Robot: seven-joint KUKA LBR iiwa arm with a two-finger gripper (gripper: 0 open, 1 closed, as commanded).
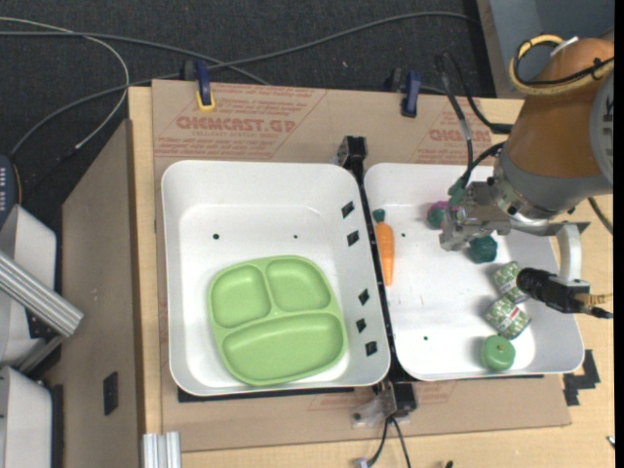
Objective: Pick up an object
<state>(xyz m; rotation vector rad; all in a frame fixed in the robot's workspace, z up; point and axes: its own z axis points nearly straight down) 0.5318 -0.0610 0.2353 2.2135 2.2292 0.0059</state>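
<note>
Your pincer (466, 230) is low in the right bin (429, 354), over the teal piece (482, 251) — spread or pressed together, I cannot tell. Next — close and lift straight.

Glossy white plastic bins (185, 261); matt cardboard (292, 115)

Arm (556, 154) showing grey body, wide orange band at frame upper right, yellow cable looping on top, metallic wrist.
</note>
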